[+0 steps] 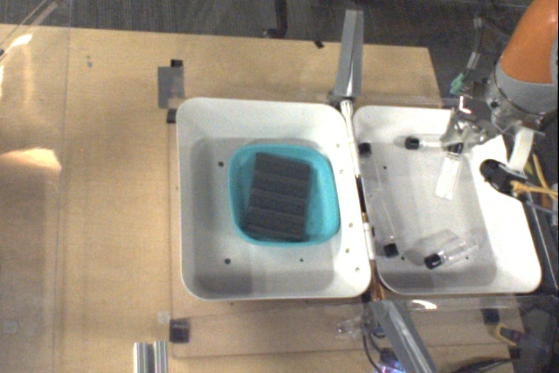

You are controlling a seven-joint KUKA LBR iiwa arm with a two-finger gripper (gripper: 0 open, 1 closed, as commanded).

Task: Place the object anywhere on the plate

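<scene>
Inside left bin point(196, 188), teal plate point(325, 205) carries dark ribbed block point(278, 198) flat near centre — you can judge placement done. Over right bin point(524, 271), gripper point(476, 131) sits at far edge; you cannot tell its grip state, nothing visibly held.

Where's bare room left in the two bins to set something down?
Left bin: the teal plate fills its middle, with a dark ridged block covering most of it; bare floor runs in front of the plate and beside its left edge. Right bin: its middle is bare; the gripper crowds the far side, and clear tubes lie near the front.
</scene>
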